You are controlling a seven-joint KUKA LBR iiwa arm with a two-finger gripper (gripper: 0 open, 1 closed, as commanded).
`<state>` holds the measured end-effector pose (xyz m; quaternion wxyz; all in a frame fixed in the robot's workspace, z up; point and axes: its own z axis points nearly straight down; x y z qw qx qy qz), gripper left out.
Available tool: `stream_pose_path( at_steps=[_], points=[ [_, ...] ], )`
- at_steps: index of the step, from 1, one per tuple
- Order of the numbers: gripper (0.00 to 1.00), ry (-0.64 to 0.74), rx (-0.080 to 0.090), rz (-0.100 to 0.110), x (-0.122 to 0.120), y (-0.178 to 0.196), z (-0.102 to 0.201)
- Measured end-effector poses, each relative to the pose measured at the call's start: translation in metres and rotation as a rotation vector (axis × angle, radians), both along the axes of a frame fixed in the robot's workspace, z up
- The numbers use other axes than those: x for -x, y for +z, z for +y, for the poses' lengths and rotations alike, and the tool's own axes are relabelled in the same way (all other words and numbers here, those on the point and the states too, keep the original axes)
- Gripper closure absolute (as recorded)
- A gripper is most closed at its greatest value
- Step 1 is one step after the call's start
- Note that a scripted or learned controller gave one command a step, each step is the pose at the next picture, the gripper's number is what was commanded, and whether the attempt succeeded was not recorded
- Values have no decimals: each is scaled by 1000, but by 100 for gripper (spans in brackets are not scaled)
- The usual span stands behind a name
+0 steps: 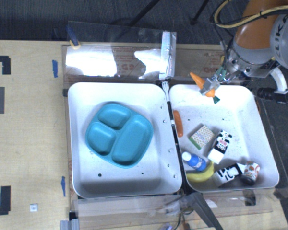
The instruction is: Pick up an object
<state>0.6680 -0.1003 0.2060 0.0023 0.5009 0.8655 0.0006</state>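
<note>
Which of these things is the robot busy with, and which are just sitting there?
Busy with:
- gripper, at the back of the right bin
- orange carrot-shaped toy between its fingers

Just sitting there:
- blue divided plate in the left bin
- banana
- small blue bottle
- orange stick
- green patterned box

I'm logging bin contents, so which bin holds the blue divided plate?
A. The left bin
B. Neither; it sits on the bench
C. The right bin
A: the blue plate lies inside the left bin, while the right bin holds the small items such as the banana and the carrot.
</note>
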Motion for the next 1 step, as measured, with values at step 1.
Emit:
stream_pose_path(
  at_steps=[1],
  points=[
    [100,269,-1,3,0,-1,40]
  ],
)
